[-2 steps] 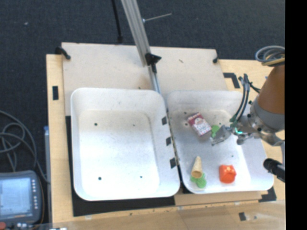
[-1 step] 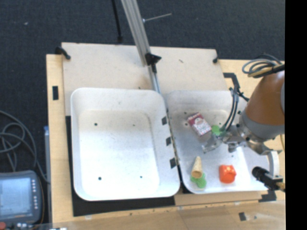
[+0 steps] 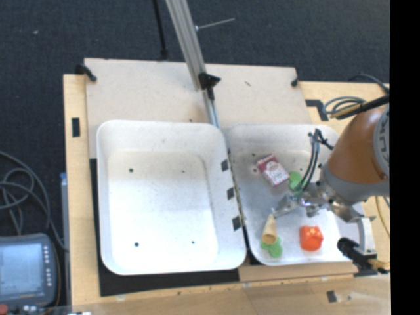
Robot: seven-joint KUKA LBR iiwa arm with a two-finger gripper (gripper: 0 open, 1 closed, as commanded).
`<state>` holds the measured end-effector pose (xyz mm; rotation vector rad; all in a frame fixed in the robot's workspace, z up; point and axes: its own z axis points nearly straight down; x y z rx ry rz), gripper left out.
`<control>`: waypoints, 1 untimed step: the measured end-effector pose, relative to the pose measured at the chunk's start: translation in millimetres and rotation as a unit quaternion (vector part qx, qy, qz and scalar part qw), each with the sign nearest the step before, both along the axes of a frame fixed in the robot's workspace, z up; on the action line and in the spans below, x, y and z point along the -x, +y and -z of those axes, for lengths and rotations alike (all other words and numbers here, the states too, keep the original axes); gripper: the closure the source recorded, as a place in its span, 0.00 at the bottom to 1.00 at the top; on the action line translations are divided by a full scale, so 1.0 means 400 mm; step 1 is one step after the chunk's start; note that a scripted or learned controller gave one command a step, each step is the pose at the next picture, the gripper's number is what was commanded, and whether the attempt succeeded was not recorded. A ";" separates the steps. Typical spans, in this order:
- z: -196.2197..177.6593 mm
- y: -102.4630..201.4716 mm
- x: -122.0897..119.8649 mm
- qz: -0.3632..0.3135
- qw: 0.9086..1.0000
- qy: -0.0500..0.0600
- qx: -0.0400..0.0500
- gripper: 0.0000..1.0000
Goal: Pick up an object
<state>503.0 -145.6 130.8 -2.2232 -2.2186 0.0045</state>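
Reaching in from the right side of the bench (image 3: 164, 90), the grey arm with its orange band (image 3: 357, 153) hangs over the right bin (image 3: 252, 140), wrist low above the bin floor. Gripper (image 3: 289, 207) sits near the middle of that bin, pointing toward the bin's left wall; metal finger parts are blurry and small, so cannot tell how far apart the pincer stands or whether anything is in it. Nothing clearly seen between the fingers.

Objects, all in the right bin:
- red-and-white packet (image 3: 272, 170), flat, tilted, toward the bin's far half, left of center, apart from the gripper.
- small green piece (image 3: 296, 179) just beside the packet on its right, partly hidden by the arm's cabling.
- tan cone-like piece (image 3: 270, 227) near the front edge, left of center, standing just below the gripper tip; contact with the gripper cannot be told.
- green round piece (image 3: 273, 247) touching or just under the cone's lower end, close to the front rim.
- orange-red block (image 3: 311, 238) near the front edge, right of the cone, apart from it, below the wrist.

Left bin (image 3: 164, 133) sits touching the right bin along their shared side, a few dark specks on its floor.

Slanted metal pole (image 3: 187, 35) runs from the top of the view down to the gap between the bins at the bench's far side. Grey screen unit (image 3: 25, 268) lies on the floor off the bench's front-left corner.
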 end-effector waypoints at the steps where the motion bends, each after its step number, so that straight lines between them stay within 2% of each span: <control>1: 0.073 -0.007 -0.004 0.001 1.000 -0.004 0.002 0.00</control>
